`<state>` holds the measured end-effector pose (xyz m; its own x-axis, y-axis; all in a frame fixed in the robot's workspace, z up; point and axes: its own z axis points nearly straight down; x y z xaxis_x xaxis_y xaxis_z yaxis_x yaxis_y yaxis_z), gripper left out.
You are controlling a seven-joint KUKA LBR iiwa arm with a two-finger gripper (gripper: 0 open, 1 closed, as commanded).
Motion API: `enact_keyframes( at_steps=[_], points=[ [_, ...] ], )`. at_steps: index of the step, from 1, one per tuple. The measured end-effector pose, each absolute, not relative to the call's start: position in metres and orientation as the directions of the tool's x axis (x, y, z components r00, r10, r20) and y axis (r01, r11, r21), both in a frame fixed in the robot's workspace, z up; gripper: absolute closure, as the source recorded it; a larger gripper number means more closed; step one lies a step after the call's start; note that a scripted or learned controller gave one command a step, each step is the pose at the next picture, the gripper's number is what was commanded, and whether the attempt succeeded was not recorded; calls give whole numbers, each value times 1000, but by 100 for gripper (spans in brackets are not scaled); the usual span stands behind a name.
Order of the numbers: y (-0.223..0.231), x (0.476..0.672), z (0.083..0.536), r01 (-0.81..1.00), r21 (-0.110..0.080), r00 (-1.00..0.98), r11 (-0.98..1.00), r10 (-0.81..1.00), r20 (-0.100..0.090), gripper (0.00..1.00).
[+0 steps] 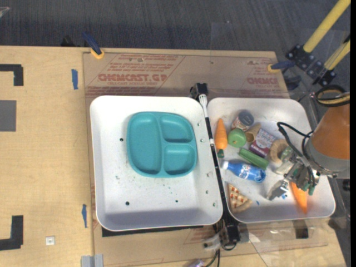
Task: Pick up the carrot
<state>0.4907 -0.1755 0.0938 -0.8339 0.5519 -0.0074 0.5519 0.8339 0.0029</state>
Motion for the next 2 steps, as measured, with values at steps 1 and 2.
enact_keyframes(
  at_steps=[1,2],
  points=[
    [-176,487,90,407,7,-913,914,407,-16,0],
    [-153,487,91,36,-4,-999,999,36,-21,0]
  ],
)
